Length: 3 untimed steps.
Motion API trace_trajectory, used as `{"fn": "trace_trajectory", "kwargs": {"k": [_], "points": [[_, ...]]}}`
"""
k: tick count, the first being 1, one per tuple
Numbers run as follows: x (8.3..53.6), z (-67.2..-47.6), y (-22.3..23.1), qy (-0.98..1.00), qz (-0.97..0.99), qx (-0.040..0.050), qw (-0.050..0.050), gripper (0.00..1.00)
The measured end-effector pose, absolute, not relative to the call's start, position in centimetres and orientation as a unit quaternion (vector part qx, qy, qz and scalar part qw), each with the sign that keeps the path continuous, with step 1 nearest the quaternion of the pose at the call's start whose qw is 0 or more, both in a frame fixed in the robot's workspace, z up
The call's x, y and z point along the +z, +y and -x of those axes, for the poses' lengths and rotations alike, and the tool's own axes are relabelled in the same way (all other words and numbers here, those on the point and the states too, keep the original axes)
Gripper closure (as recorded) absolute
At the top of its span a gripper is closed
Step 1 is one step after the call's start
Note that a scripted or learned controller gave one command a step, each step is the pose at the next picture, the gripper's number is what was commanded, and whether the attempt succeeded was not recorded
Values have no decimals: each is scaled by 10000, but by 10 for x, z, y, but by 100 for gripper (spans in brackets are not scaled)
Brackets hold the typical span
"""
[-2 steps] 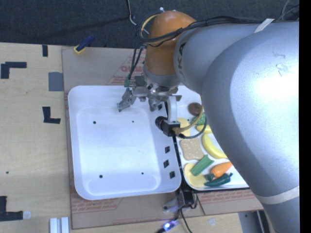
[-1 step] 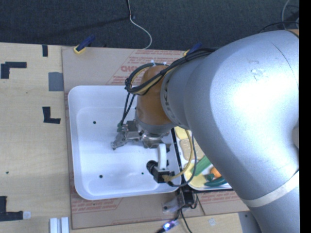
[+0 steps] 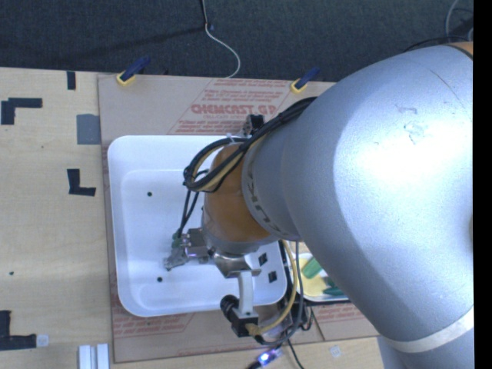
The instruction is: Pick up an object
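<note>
The grey arm with its orange band (image 3: 223,198) reaches far over the left white bin (image 3: 127,206). Its gripper (image 3: 175,255) hangs low over the bin floor, near the middle and toward the front, and looks small and metallic from here. I see nothing held in it. A sliver of the right bin (image 3: 311,287) shows under the arm, and in it lie a green object (image 3: 310,267) and a yellowish one (image 3: 305,280). The arm's bulk hides the rest of that bin.
Two small dark dots (image 3: 150,194) mark the left bin's floor. Black cables (image 3: 201,169) loop off the wrist. The bins sit on a cardboard sheet (image 3: 223,106) held by yellow-blue clips (image 3: 132,71) at the back. Black tape marks lie on the bench at left.
</note>
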State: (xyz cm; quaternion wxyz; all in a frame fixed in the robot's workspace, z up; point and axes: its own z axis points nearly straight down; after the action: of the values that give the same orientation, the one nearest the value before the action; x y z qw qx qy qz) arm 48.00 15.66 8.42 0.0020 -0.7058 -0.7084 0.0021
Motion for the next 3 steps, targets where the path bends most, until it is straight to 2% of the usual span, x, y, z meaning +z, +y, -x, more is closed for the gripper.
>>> {"fn": "trace_trajectory", "kwargs": {"k": [1, 2, 3], "points": [[94, -482, 154, -7076, 7066, 29, 23, 100], [85, -485, 185, -7077, 7065, 17, 0, 100], [123, -528, 237, -7093, 7049, -20, -3, 100]]}}
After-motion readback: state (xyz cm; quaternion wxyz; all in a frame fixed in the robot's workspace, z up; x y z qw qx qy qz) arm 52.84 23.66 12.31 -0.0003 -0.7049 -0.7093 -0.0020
